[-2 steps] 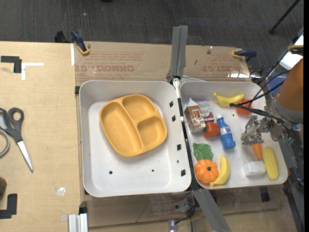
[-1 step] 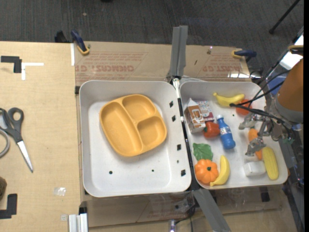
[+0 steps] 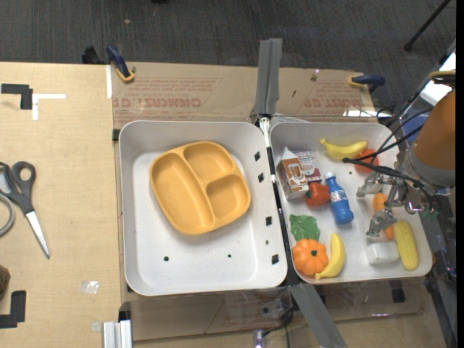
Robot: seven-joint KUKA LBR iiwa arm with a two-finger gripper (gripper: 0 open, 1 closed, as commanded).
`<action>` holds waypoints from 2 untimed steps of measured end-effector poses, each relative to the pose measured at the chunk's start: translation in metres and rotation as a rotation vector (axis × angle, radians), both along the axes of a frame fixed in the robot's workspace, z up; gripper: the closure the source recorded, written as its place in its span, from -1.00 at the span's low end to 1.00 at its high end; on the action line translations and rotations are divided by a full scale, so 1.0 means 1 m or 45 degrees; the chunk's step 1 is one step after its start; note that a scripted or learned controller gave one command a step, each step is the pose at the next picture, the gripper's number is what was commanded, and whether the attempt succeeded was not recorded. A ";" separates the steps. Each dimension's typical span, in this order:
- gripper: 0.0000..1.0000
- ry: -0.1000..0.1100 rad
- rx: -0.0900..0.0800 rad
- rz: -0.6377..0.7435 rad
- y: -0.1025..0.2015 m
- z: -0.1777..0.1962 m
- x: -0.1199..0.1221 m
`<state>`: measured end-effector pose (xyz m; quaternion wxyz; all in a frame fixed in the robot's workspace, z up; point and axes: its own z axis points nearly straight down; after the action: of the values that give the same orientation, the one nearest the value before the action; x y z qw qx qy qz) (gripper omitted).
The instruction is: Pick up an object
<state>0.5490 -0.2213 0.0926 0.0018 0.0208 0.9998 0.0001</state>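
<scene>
The arm (image 3: 435,143) reaches from the right, pincer (image 3: 383,207) pointing down.

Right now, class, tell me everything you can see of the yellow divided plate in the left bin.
The yellow divided plate is a rounded, shallow dish that looks like matte plastic, orange-yellow all over. Raised ridges split it into three compartments: one long one along its left side and two smaller ones on the right. It lies flat, right side up and turned at a slant, on the floor of the left bin. Nothing lies in it.
</scene>
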 end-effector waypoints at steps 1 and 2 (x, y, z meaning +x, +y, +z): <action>1.00 -0.006 -0.002 0.002 0.000 0.010 0.002; -1.00 -0.006 -0.002 0.002 0.000 0.010 0.002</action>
<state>0.5506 -0.2212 0.1026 0.0040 0.0200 0.9998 -0.0007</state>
